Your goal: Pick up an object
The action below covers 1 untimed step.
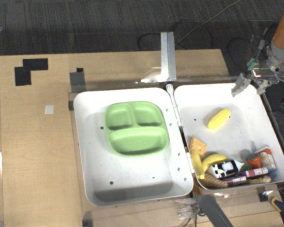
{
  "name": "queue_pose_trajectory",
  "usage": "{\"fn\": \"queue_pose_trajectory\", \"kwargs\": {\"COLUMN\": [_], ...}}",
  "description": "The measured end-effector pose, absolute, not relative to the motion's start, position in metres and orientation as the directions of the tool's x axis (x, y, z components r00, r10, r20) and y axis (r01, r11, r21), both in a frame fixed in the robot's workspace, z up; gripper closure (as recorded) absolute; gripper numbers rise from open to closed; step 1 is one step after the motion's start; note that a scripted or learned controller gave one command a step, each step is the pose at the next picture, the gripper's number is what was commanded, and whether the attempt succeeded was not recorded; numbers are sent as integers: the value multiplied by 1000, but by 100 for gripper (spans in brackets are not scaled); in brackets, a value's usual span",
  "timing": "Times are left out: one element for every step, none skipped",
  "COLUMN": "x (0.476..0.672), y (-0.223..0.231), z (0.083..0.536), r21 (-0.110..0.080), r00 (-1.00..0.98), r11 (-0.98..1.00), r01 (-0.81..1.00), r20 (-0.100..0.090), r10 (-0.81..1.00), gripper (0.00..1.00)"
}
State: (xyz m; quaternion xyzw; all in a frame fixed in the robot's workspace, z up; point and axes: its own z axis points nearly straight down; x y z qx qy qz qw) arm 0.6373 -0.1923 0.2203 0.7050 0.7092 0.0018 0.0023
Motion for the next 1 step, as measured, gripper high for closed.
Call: {"fn": "queue_pose_trajectory", "kwargs": {"x": [661], "y": [-171], "z": [241], "r21": [7], "r00": [-89], "r11": [89], "r01": [996], "r20": [-3], "r10": [996], "gripper": [0]}}
